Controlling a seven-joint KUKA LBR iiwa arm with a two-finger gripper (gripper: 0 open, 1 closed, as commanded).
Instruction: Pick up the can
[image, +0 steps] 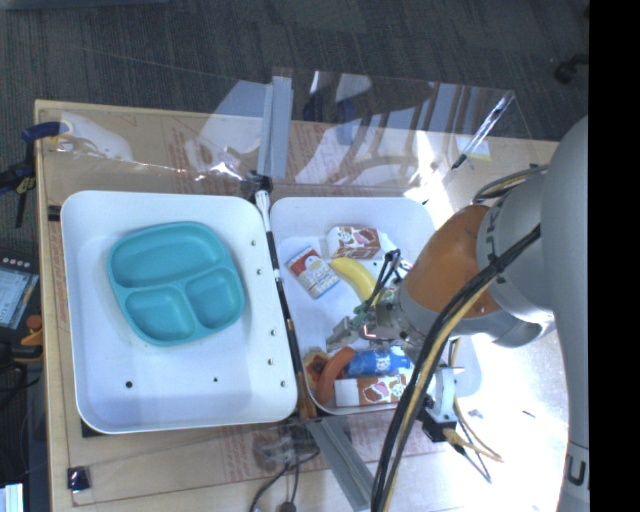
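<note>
The scene is set on a pale wooden bench (150, 140) standing on dark grey carpet (150, 50), with a clear plastic sheet (380, 120) raised behind the bins. The grey arm (540, 250), with its orange band (455, 265), is seen entering from the right above the right bin (300, 225). The left bin (90, 380) is occupied by a teal divided plate (178, 282). The gripper (375, 322) is positioned low over the right bin's middle; how far it is parted cannot be told, and nothing is seen between its tips. A banana (355, 274) is found just above it, and a blue packet (378, 362) and an orange object (328, 368) below. The can (312, 272), red and white, is lying on its side toward the bin's left part, its long axis running diagonally from upper left to lower right, apart from the gripper. A smaller printed pack (355, 241) is placed behind it.
</note>
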